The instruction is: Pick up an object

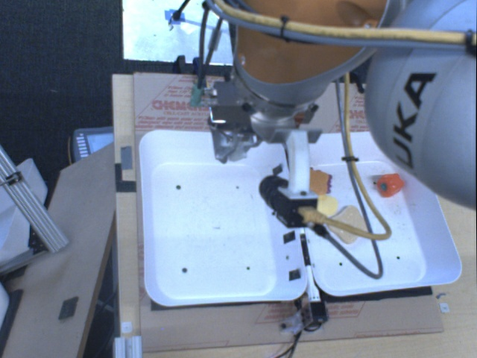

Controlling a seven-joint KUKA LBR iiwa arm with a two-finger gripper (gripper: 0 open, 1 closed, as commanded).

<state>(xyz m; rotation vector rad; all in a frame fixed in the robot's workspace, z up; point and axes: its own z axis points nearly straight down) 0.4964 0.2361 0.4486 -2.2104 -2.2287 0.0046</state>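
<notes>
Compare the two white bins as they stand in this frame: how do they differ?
The left bin shows a bare floor with small dark dots; the right bin holds an orange object, a tan piece and a yellow piece. The arm and its yellow cable hang over the right bin, while the left bin lies mostly uncovered. Both are shallow, white, side by side.

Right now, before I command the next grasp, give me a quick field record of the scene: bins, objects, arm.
left bin: bare white floor showing
right bin: holds the objects
orange object: right bin, far side, lying apart from the rest
yellow piece: right bin, near the divider
tan flat piece: beside the yellow piece, under the yellow cable
arm: over the divider between the bins
gripper state: cannot tell
</notes>
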